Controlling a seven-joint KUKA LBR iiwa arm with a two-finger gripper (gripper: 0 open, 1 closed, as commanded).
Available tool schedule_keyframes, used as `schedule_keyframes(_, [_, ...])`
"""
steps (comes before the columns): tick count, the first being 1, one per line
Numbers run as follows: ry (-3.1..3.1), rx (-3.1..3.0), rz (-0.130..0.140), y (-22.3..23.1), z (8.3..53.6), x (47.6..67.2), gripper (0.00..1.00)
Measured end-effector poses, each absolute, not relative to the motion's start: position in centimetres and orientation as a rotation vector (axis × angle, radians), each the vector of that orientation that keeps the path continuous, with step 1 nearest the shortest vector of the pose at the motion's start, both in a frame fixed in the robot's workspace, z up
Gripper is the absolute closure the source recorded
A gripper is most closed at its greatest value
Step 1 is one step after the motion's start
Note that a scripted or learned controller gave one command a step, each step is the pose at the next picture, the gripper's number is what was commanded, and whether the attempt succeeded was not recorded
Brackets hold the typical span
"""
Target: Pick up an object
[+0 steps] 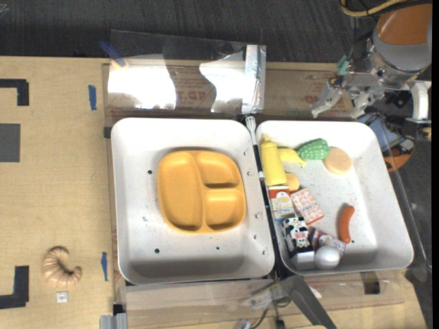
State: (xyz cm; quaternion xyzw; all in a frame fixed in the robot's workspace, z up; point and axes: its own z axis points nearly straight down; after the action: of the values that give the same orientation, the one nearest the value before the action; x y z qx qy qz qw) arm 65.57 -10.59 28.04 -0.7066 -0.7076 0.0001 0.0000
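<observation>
End effector (343, 94) above the right bin's (384, 184) far rim, clamped on nothing; finger state impossible to tell.
Nearest pick: tan round piece (337, 161), just below and toward the camera, beside the green toy (314, 149).

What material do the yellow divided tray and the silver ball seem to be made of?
Yellow divided tray: likely molded plastic, matte; even colour, soft rounded compartment edges. Silver ball: perhaps metal or metallic-coated plastic; glossy with a bright highlight, too small to tell.

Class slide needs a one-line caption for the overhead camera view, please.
KUKA arm's gripper hovers beyond the right bin of toy food; a yellow divided plate sits in the left bin.
</observation>
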Motion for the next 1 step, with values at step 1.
schedule_keyframes(1, [-2.112, -2.327, -0.003, -7.27, 27.52, 66.73, 0.0])
